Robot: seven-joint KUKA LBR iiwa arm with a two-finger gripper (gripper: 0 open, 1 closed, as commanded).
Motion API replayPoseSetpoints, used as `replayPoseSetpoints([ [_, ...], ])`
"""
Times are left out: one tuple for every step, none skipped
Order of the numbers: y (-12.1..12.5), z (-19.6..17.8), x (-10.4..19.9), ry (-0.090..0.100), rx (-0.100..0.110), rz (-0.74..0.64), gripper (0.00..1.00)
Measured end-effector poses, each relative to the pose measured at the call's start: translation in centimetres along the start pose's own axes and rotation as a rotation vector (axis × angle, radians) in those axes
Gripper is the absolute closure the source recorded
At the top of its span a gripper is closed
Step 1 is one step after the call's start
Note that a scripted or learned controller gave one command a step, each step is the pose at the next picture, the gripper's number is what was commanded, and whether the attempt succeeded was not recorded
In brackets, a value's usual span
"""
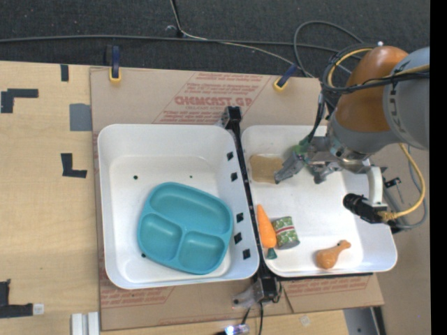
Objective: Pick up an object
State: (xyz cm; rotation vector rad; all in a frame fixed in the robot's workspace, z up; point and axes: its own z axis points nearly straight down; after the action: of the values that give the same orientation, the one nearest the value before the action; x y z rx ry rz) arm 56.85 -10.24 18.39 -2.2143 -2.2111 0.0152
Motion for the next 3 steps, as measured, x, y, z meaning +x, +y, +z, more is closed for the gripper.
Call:
replayPoseSetpoints([
  [0.3,-0.8,0.0,-0.001,-0.013,-0.003,0.0],
  [-0.4,4.5,-0.7,-0.002,-0.01,-0.002,0.0],
  [-0.4,9.9,-0.7,-0.003,-0.012,-0.003,0.0],
])
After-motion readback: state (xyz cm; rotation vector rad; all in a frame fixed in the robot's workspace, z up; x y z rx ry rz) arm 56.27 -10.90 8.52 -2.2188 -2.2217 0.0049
